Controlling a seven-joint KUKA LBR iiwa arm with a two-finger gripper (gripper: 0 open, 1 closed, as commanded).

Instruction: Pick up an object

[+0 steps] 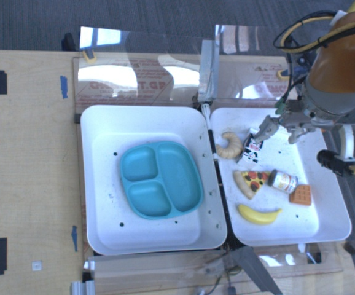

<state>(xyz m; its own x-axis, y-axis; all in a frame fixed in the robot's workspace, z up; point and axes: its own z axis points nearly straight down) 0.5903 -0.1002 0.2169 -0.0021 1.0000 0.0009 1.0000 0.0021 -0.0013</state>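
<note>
Left bin: shallow white tray holding a teal three-compartment plastic plate
Right bin: tan croissant, pizza slice, small jar, orange waffle square, yellow banana
Pincer: over right bin's far side, above a black-and-white toy

You see, south of the croissant in the right bin: pizza slice, bottle, waffle, banana.
</note>
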